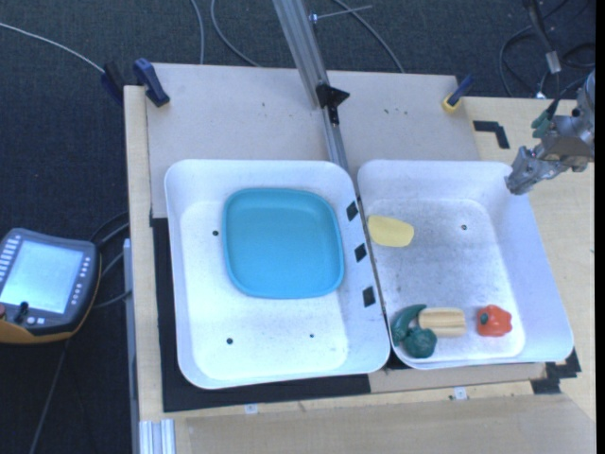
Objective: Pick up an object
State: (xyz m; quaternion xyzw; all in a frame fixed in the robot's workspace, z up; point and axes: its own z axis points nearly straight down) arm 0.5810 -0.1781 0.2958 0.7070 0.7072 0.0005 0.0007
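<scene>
In the right bin (529,253) lie a yellow lemon-shaped piece (390,231) near the left wall, and along the front wall a green pepper (413,330), a tan block (442,322) and a red tomato-like piece (492,321). My gripper (523,178) hangs over the right bin's far right corner, well away from all of them, and I see nothing held in it. The left bin (189,253) holds a turquoise square plate (283,242).
A metal pole (307,55) slants down from the top to the gap between the bins. Blue (149,79) and yellow (458,95) clamps hold the board's far corners. A teach pendant (43,282) lies on the floor at left, amid cables.
</scene>
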